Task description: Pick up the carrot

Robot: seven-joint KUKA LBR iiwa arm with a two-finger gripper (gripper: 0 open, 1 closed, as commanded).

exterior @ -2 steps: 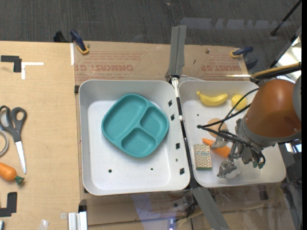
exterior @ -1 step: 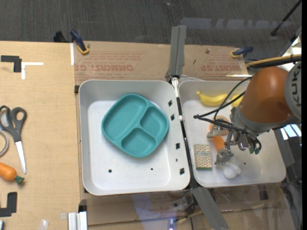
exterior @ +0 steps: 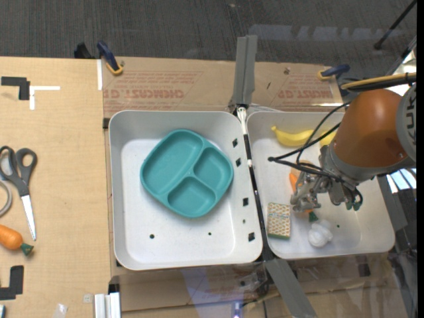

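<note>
An orange carrot [exterior: 293, 178] lies in the right bin [exterior: 371, 244], left of centre, and only its upper end shows. My gripper [exterior: 306, 201] hangs low directly over its lower part and hides it. Whether the gripper touches the carrot cannot be told from this angle. The grey arm with its orange band [exterior: 371, 134] reaches in from the right above the bin.
A yellow banana [exterior: 296, 136] lies at the back of the right bin. A speckled tan block [exterior: 279, 219] and a white lump [exterior: 320, 234] sit near its front. The left bin [exterior: 126, 244] holds a teal divided plate [exterior: 187, 172]. Scissors [exterior: 20, 181] and a second carrot [exterior: 10, 238] lie on the bench.
</note>
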